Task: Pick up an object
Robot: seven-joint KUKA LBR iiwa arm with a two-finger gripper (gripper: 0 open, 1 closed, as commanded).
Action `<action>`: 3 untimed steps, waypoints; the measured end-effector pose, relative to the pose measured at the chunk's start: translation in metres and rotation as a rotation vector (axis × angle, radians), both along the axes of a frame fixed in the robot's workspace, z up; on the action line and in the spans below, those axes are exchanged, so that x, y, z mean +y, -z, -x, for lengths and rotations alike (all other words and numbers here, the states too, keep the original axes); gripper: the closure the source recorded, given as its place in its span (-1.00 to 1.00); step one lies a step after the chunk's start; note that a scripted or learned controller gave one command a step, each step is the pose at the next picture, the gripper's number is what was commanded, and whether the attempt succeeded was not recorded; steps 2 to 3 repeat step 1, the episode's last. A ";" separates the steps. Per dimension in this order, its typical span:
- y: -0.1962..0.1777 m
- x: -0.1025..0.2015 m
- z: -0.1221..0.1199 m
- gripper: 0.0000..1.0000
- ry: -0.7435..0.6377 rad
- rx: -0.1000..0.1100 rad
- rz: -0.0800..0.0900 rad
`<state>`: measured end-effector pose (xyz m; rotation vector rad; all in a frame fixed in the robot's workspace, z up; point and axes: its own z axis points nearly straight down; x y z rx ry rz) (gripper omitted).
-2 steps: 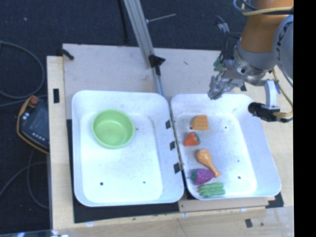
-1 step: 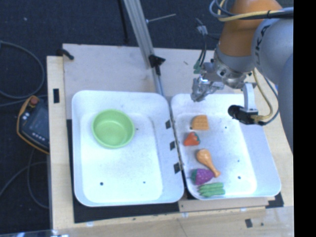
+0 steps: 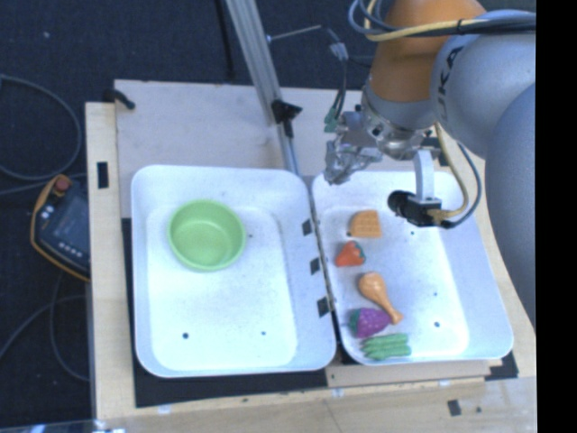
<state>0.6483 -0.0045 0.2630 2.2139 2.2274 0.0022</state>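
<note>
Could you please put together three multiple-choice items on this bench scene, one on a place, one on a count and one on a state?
1. Where does the round light green plastic bowl sit?
A. In the left white bin
B. In the right white bin
C. On the bare bench

2. How many toy food items lie in the right white bin?
A. Three
B. Five
C. Seven

3. Where does the grey two-finger gripper stand relative to the toys?
A. Pressed onto the purple grape bunch
B. Above the bin's far edge, clear of the toys
C. Inside the green bowl

Answers: 1 A, the bowl rests in the left bin. 2 B, tan bread slice, red tomato, tan drumstick, grapes and green beans. 3 B, its tip hangs near the top rim, apart from every toy.
</note>
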 end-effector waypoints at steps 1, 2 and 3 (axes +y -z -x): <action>0.013 0.051 -0.007 1.00 0.000 0.000 0.001; 0.013 0.051 -0.007 1.00 0.000 0.000 0.001; 0.013 0.051 -0.007 1.00 0.000 0.000 0.001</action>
